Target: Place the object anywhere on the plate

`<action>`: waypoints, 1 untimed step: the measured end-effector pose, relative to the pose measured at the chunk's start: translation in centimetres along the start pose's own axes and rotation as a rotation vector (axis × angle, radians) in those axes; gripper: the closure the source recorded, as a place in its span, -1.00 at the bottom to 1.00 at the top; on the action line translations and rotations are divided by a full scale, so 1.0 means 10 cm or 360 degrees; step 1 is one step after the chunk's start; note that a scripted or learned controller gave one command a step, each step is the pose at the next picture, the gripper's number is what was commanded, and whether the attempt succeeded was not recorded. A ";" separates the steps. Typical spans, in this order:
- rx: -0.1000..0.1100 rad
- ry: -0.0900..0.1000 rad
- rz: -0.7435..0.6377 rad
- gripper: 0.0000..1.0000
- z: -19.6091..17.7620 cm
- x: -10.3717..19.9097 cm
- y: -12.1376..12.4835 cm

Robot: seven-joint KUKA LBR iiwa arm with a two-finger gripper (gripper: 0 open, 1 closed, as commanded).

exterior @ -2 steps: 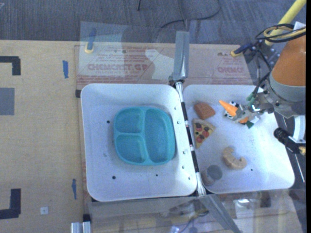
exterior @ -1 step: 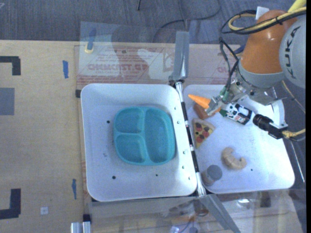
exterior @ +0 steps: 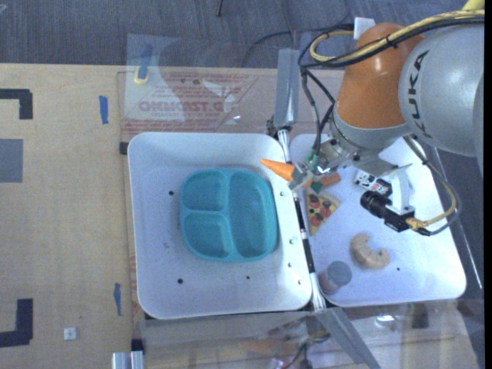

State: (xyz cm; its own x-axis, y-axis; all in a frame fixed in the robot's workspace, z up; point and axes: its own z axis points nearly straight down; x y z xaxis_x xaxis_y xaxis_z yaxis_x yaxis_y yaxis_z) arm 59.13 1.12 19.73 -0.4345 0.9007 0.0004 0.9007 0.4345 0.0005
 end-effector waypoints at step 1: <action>-0.0005 -0.0003 -0.0152 1.00 -0.08 0.64 0.45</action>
